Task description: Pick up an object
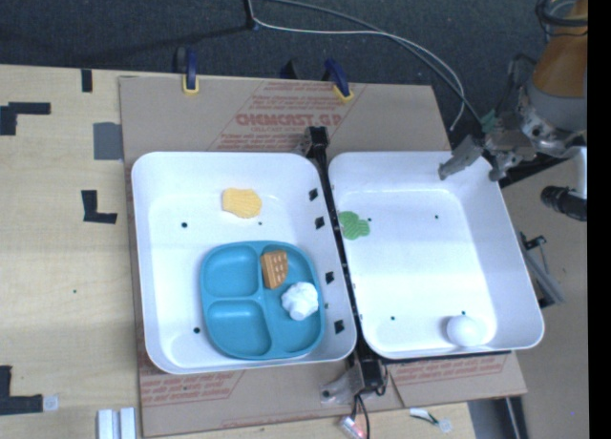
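1. Since the task names no single object, each candidate is entered by place. Right bin: a green leafy piece at its left wall, and a white ball in the near right corner, touching or just beside the near rim.
2. Left bin: a yellow piece on the bare floor toward the far side; a blue divided tray at the near side, carrying a brown waffle-like piece on the ridge between the far compartments and a white crumpled lump at its right edge.
3. Handling, judged: all look small and light. The ball is probably smooth and apt to roll away; close across its middle. The green piece looks flat and soft, hard to get under and crowded by the wall. The yellow piece lies open with room on every side, likely the easiest hold. The lump should squash and grip well from above.
4. Gripper: hangs over the far right corner of the right bin, near no object; nothing is seen between its parts, and whether it stands wide or narrow cannot be told.
5. Hard to make out: the arm is cut off at the right edge; the materials of the small pieces are guesses; the bench bears dark tape marks.
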You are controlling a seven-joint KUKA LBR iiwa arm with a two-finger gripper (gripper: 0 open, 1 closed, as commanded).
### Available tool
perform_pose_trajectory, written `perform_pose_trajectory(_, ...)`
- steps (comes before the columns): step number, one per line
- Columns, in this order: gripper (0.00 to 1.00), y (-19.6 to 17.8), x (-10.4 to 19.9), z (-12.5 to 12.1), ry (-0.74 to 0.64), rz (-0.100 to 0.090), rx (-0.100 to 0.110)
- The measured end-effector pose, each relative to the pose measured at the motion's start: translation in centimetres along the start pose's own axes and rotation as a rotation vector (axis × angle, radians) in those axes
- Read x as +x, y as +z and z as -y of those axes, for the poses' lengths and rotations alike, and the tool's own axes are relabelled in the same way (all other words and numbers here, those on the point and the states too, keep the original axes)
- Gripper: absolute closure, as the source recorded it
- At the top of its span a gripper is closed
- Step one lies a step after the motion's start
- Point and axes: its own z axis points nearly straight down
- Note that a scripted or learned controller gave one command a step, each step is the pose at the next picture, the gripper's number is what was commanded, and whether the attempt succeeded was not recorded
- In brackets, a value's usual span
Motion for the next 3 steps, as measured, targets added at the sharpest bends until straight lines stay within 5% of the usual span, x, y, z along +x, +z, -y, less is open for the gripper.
perform_pose_trajectory(1, 0.0, 9.8, 9.5, 4.6, -0.006, -0.003, 0.009)
perform_pose_trajectory(2, 0.0, 2.7, 16.2, 7.2, -0.006, -0.001, -0.006)
perform_pose_trajectory(3, 0.0, -3.5, 20.2, 5.0, -0.003, 0.0, -0.005)
